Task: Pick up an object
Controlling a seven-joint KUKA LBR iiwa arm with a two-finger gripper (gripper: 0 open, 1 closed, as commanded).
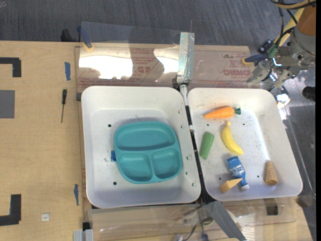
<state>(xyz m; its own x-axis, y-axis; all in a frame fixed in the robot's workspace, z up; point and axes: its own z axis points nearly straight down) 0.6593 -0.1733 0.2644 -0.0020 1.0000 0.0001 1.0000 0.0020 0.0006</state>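
The right bin (288, 149) holds several small objects. An orange carrot (220, 113) lies near its far edge, with a yellow banana (230, 138) below it. A green cylinder-like piece (206, 145) rests by the bin's left wall. Toward the front are a blue can (235, 167), a tan wedge (230, 185) and a brown cone (271, 173). My gripper (270, 75) hangs above the far right corner of this bin, well apart from all of them. It is partly lost among the wrist hardware and cables.
The left bin (95, 134) holds a teal divided plate (147, 152). A raised divider (186, 114) runs between the two bins. A clear sheet and a cardboard strip (150, 64) lie behind them. A dark tool (63, 104) lies on the wooden bench at left.
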